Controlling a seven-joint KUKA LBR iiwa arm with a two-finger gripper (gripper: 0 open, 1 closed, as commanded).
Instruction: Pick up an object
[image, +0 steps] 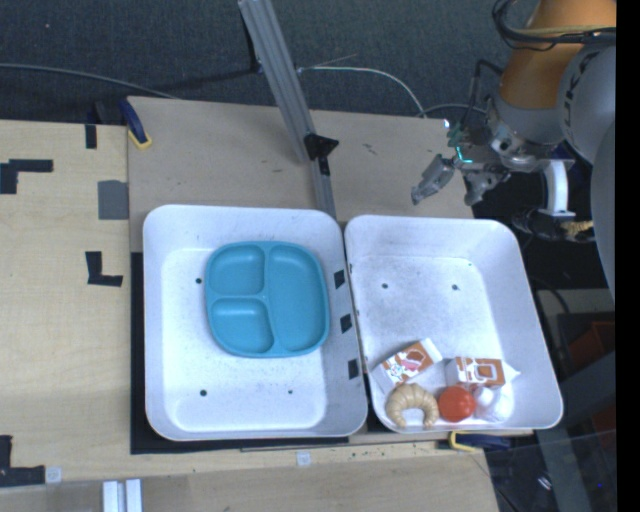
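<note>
Camera view
Risk: your targets crowd the right bin's (500, 245) near corner, so the fingers may jam on the wall or knock neighbours aside.
Arm: it sits beyond the bin's far edge, wrist angled down-left, well apart from the items.
Gripper (452, 180): it carries nothing; you can't tell its opening from here.
Objects: croissant (412, 403), tomato (456, 403), two packets (408, 363), touching.
Left bin (165, 300): blue tray (267, 298).

arm: mine, grey with orange band, reaching in at the upper right | gripper (452, 183): hovering beyond the right bin's far edge, near its far-right corner | grip: nothing between my fingers
</note>
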